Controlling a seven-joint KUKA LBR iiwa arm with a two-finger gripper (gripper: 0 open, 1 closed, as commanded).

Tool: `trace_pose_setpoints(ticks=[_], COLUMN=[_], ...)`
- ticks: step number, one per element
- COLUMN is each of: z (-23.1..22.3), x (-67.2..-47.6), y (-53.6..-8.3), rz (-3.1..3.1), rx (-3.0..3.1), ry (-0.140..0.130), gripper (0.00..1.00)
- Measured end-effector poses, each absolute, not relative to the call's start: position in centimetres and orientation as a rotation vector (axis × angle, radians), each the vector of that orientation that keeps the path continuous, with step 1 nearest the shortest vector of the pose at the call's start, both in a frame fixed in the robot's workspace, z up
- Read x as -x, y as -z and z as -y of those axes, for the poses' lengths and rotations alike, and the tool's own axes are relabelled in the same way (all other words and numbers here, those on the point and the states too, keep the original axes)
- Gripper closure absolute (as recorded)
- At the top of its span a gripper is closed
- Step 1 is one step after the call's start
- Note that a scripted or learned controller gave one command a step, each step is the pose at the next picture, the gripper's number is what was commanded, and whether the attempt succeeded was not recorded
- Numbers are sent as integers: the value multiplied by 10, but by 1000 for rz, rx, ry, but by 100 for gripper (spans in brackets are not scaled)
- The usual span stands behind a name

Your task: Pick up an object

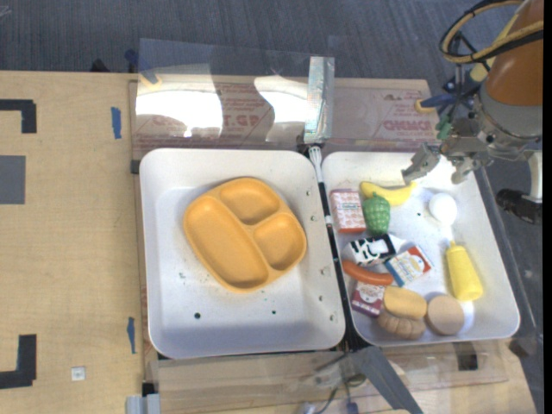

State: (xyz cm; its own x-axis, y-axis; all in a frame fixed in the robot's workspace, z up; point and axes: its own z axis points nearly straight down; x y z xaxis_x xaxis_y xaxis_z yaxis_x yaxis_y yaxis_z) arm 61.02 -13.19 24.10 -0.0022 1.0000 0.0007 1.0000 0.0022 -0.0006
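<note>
The right bin (504, 304) holds several toy foods. Among them are a yellow banana (388, 193), a green vegetable (376, 213), a white egg (442, 207) and a yellow bottle (463, 271). A red carton (348, 211), a black-and-white cow-patterned piece (372, 250), a red sausage (368, 273) and a blue-and-white carton (408, 265) lie nearer the middle. Bread pieces (405, 304) and a tan ball (445, 314) rest at the front. My gripper (440, 167) hangs open over the bin's far edge, just beyond the banana and egg, with nothing between its fingers (415, 169).
The left bin (164, 317) carries an orange divided plate (245, 232). A clear plastic wall (224, 102) rises behind the bins. The divider between the bins (329, 257) runs front to back. Yellow and black cables (470, 33) loop above the wrist.
</note>
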Motion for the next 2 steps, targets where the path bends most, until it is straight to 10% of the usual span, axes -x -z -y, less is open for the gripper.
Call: trace_pose_setpoints(ticks=[1, 2], z=[91, 90], x=[-622, -624], y=[-153, -167], rz=[1737, 1742], rx=[2609, 2611], ry=[-8, 0], gripper=[0, 100])
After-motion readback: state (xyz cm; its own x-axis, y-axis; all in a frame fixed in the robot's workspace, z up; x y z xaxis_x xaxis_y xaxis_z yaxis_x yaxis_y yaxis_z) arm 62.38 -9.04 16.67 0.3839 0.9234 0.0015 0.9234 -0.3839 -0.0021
